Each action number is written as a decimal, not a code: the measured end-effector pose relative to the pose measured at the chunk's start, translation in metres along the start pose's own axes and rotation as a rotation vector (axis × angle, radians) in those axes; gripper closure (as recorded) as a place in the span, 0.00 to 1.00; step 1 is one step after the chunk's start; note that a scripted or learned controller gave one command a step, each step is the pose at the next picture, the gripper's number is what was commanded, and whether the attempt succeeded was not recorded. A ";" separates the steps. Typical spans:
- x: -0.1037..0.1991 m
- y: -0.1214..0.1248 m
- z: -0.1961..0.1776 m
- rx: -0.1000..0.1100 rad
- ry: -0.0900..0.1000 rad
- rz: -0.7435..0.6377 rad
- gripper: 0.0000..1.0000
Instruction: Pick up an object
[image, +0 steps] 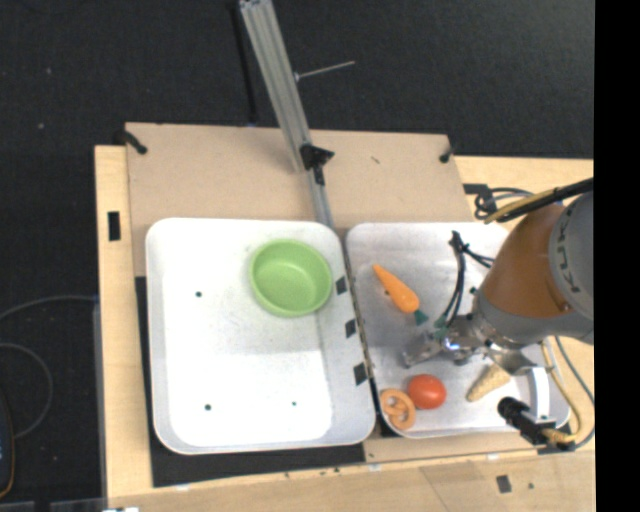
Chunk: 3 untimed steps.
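Camera view looks down on your bench (200, 170), where two shallow white bins sit side by side: the left bin (200, 400) and the right bin (400, 250), their inner rims touching down the middle. You have a green bowl (291, 278) upright in the far part of the left bin, close to the shared rim. In the right bin, an orange carrot (397, 287) lies at a slant in the left half, its green tip pointing toward the near right. At the near left corner of that bin you will see a red tomato (427, 391), and touching it on its near left a round tan piece like a pretzel (397, 408). A pale cone-shaped item (487, 382) lies to the right of the tomato, partly under the arm. Your arm (540, 275) reaches in from the right, the orange band over the right side of the right bin, with dark cables running along it. The gripper (425, 350) sits low over the middle of the right bin, between the carrot's tip and the tomato, near both. You cannot tell from this angle how far the pincer is spread, and nothing can be made out in its grasp. A metal pole (285, 90) slants in from the far side.
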<state>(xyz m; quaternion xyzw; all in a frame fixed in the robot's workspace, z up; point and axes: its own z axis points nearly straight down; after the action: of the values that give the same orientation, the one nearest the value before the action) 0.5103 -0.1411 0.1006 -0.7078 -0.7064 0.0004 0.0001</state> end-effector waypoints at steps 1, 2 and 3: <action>-0.001 0.001 -0.011 -0.005 0.001 0.005 1.00; -0.010 0.010 -0.066 -0.009 -0.002 -0.005 1.00; -0.016 0.003 -0.119 -0.008 -0.002 -0.005 1.00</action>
<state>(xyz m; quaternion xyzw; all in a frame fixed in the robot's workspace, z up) 0.5129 -0.1571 0.2199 -0.7061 -0.7081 -0.0018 -0.0037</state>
